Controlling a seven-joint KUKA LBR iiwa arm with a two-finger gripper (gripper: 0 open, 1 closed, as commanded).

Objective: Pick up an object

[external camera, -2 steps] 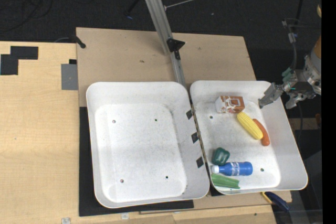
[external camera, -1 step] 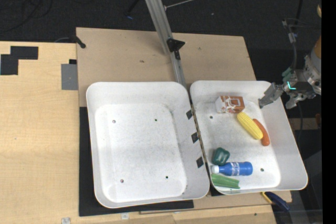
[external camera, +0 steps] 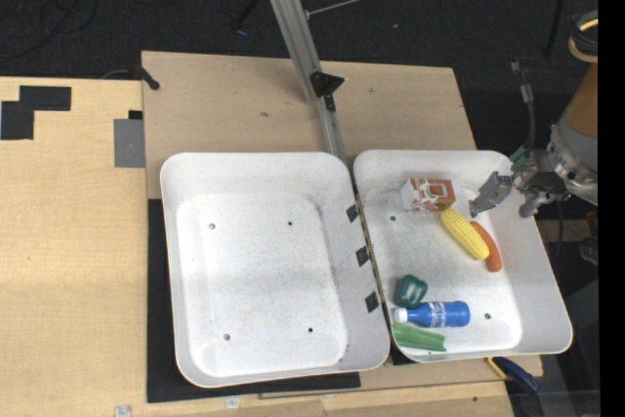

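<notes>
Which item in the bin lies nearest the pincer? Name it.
The yellow corn. It lies just below-left of the pincer, closer than the carton, the blue bottle or the green pieces.

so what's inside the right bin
The right bin holds a small carton, yellow corn with an orange piece touching it, a dark green item, a blue bottle and a green item.

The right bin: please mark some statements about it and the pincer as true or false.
1. The blue bottle lies in the right bin. True.
2. The yellow corn lies in the left bin. False: it lies in the right bin.
3. The pincer holds the blue bottle. False: the bottle lies apart from it, near the front.
4. The orange-and-white carton lies beyond the corn. True.
</notes>
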